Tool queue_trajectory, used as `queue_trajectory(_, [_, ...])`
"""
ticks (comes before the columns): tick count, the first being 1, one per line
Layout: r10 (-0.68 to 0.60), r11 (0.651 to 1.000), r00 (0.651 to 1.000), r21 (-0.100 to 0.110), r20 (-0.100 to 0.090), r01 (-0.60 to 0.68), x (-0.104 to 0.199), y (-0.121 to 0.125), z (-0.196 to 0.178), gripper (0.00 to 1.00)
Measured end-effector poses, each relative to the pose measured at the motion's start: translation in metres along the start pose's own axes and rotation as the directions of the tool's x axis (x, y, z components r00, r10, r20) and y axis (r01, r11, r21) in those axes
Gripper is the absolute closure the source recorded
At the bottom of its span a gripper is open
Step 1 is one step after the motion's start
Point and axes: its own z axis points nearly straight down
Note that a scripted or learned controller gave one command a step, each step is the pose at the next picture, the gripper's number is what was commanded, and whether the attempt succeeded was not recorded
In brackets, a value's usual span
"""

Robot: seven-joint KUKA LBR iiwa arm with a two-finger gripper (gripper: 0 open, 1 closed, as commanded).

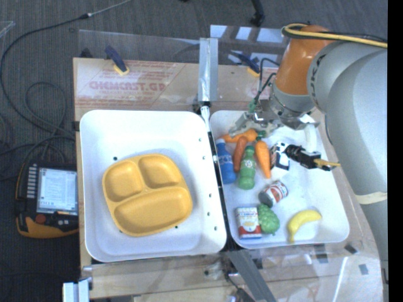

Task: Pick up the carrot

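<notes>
gripper (255,119) low over right bin (327,231), far end | finger state hidden, cannot tell | carrot (263,158) lying in right bin beside green bottle (247,168), just below gripper | yellow tray (148,194) in left bin (94,231)

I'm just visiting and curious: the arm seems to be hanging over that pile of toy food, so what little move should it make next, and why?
Probably a short drop straight down toward the carrot. The hand sits at the far end of the right bin, just above the carrots' tops, and nothing is visibly held in it. The green bottle lies close beside the carrot, so it should descend carefully.
</notes>
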Motion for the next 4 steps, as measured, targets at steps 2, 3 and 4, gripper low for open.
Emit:
queue_trajectory(2, [-0.481,0.876,0.876,0.013,-0.009,0.481,-0.024,-0.004,0.01,0.0])
queue_trajectory(3, [-0.485,0.875,0.875,0.008,-0.001,0.485,-0.026,-0.003,0.002,1.0])
queue_trajectory(4, [-0.649,0.761,0.761,0.01,0.005,0.649,-0.02,-0.003,0.011,1.0])
